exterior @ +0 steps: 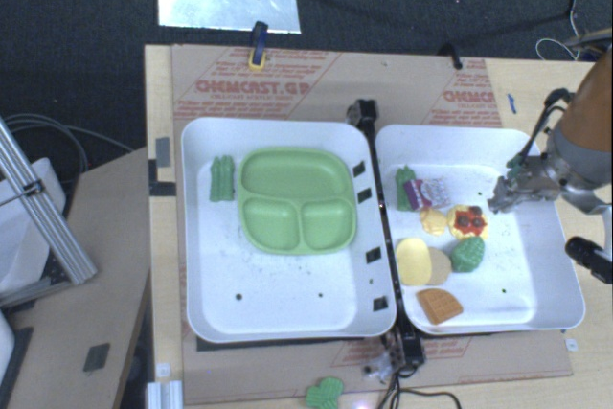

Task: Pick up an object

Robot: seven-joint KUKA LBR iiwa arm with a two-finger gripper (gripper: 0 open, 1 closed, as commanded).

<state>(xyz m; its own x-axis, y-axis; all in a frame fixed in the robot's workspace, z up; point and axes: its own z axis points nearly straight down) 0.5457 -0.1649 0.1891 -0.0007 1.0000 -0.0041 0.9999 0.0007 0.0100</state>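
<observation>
My gripper (pixel 502 197) hangs over the right bin (pixel 536 302), at its right side, just right of a red and yellow toy (pixel 468 221). Too little of it is visible to read its state. Left of it lie a purple and green piece (pixel 414 191), a yellow piece (pixel 435 222), a green leafy toy (pixel 467 255), a pale yellow oval (pixel 413 261) on a tan disc (pixel 439 265), and an orange slice (pixel 440 306) near the front. Nothing is visibly held.
The left bin (pixel 206 302) holds a green divided plate (pixel 295 201) and a green ridged piece (pixel 222 179) at its left. A black divider clamp (pixel 364 113) sits between the bins. A green toy (pixel 325 392) lies on the bench in front.
</observation>
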